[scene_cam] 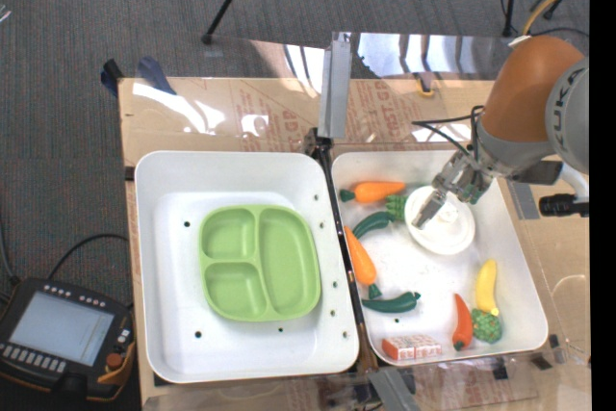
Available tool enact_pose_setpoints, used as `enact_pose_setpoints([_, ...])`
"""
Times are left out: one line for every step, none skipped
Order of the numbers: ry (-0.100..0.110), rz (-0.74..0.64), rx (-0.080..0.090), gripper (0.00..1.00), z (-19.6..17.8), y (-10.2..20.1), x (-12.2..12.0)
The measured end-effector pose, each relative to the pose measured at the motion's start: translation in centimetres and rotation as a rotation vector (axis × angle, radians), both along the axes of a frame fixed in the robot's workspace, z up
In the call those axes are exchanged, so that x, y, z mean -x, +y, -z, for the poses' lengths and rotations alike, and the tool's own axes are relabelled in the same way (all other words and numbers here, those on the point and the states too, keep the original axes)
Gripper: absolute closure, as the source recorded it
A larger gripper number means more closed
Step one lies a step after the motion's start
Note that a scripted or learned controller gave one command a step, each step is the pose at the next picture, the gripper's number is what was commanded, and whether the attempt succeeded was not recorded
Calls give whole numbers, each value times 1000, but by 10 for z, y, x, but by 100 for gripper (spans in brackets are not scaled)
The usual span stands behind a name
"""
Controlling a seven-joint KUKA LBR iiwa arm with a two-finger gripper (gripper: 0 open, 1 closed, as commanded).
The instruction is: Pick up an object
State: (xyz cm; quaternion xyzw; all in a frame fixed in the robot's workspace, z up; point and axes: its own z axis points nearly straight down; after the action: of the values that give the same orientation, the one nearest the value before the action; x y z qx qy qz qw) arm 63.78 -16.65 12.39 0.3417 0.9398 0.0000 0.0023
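The right bin [525,289] holds several toy foods. My gripper [429,210] hangs low over the left rim of a white round bowl [450,232] in the bin's upper middle; nothing shows in its grasp. Just left of it lie an orange carrot [377,192], a small green leafy piece [396,206] and a curved green vegetable [371,224]. Further forward are a second carrot [361,260], a dark green cucumber [392,302], a yellow banana [486,285], a red chili [462,321], a green broccoli [489,328] and a red and white box [412,346].
The left bin [164,207] carries a light green divided plate [260,262]. A metal post [335,91] stands behind the wall between the bins. A teach pendant [63,332] lies on the floor at lower left. The arm's orange band [529,91] is above the right bin's far corner.
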Motion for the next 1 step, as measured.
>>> enact_pose_setpoints([-10,269,1,0,27,32,-2])
